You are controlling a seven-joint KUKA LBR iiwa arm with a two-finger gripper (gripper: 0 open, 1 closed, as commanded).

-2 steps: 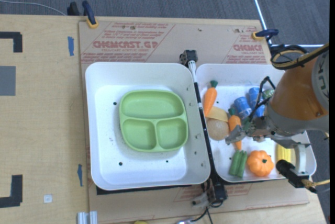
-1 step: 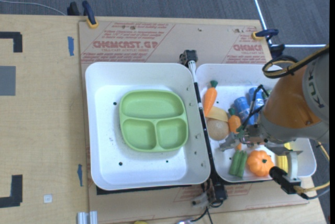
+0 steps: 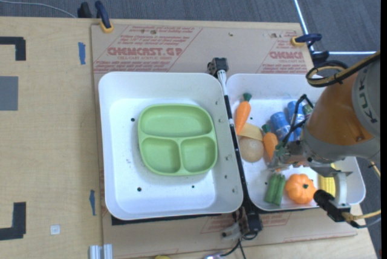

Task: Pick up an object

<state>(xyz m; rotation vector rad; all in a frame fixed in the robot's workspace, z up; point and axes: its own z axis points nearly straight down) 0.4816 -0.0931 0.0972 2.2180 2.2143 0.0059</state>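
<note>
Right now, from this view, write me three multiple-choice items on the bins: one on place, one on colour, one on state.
1. Where does the green tray lie?
A. In the left bin
B. In the right bin
C. On the cardboard outside both bins

2. What colour is the pumpkin?
A. Blue
B. Orange
C. White

3. How many compartments does the tray have, and what is in them?
A. Two, both full
B. Three, nothing in them
C. Three, a carrot in each

Answers:
1. A, the tray sits in the middle of the left bin.
2. B, the pumpkin near the right bin's front edge is orange, beside a green vegetable.
3. B, one long section and two small ones show bare green; the carrot lies in the right bin.
</note>
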